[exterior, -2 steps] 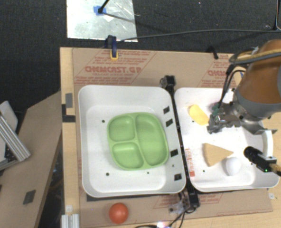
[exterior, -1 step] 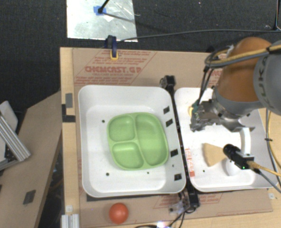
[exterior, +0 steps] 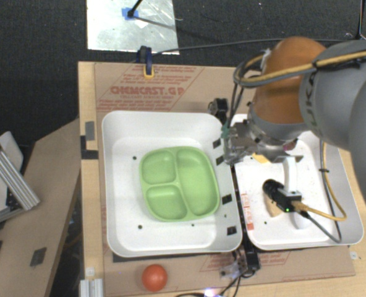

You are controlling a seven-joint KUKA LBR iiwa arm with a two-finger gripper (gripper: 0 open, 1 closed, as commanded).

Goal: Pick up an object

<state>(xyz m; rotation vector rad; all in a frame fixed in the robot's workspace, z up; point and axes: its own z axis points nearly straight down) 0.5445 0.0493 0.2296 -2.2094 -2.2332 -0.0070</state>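
**Gripper low at the wall between the bins**

Nearest, at six o'clock of the left bin [exterior: 121, 218], an orange-red ball [exterior: 154, 277] sits outside on the bench, out of play. The green divided plate [exterior: 180, 183] lies flat in that bin and is the likeliest thing to pick. At its three o'clock the gripper [exterior: 232, 146] hangs over the right bin [exterior: 339, 218], probably for a rim grasp. Its opening cannot be told. At twelve o'clock, the brown board [exterior: 147, 79] reads "CHEMCAST GP".

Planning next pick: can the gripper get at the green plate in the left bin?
Probably yes. The green plate lies uncovered in the left bin, nothing on it, and the gripper hangs at the bins' shared edge right beside it.
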